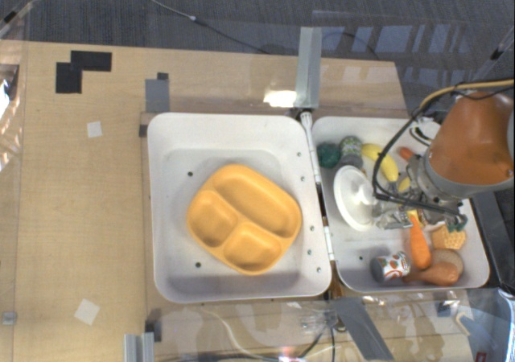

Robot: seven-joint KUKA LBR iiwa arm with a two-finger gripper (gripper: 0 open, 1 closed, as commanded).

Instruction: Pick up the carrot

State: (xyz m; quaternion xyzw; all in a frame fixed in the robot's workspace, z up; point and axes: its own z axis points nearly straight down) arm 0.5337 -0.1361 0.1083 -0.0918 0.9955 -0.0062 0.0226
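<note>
One carrot (pixel 419 246) lies in the right bin (pixel 483 268), just below and beside the gripper (pixel 402 220), its long axis running roughly up-down in the view. Smooth, tapered and orange, it appears to touch a brownish potato-like lump (pixel 441 273). Whether the gripper is wide or narrow, I cannot tell.

We cannot make out the gripper (pixel 410 217) fingers; the wrist blocks them. The arm (pixel 475 143) covers the carrot's (pixel 419 246) upper end and much of the right bin (pixel 354 276). The arm itself is cut off at the right edge.
</note>
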